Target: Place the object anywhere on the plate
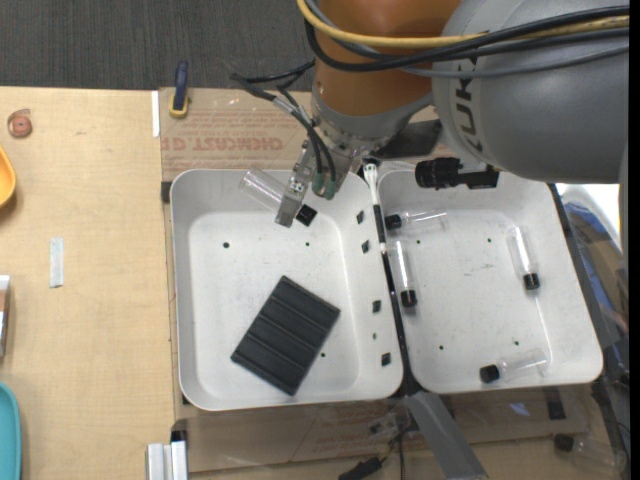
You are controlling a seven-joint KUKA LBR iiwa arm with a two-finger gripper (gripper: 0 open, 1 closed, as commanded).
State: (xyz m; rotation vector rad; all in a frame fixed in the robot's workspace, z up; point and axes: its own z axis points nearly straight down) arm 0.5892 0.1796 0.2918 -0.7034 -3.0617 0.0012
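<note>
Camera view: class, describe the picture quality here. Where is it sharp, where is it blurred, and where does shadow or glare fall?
Camera view: the black plate and left bin look sharp and evenly lit; the arm, close to the lens, is soft and blurred; the pincer throws only a faint shadow on the bin's back wall; the clear tubes in the right bin show small glints, with no strong glare.

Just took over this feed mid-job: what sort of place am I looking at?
Probably a robotics lab bench for pick-and-place trials: a grey and orange arm over two white bins side by side, a black ribbed plate in the left one, clear tubes in the right.
</note>
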